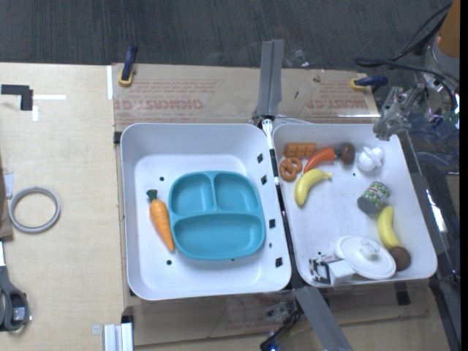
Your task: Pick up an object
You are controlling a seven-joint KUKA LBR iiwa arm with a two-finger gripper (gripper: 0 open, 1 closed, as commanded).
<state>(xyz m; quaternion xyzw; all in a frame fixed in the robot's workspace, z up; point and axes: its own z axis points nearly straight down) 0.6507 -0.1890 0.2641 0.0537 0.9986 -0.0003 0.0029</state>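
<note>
Objects for picking lie before me in two bins. From largest: the left bin (131, 218) holds a blue divided plate (217, 216) at its middle and a carrot (161, 221) by its left wall. The right bin (420, 218) carries a white lid (365, 258) near its front edge, two bananas (310, 184), and smaller toys. My gripper (389, 119) hovers above its back right corner, carrying nothing I can see; picking remains undone.

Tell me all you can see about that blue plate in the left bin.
The blue plate is a teal divided tray, plastic by its look, with rounded corners and three compartments: two small ones at the far side, one wide one nearer the camera. It lies flat, right side up, mid-floor in the left bin. A toy carrot lies along its left edge, seemingly touching it.
</note>
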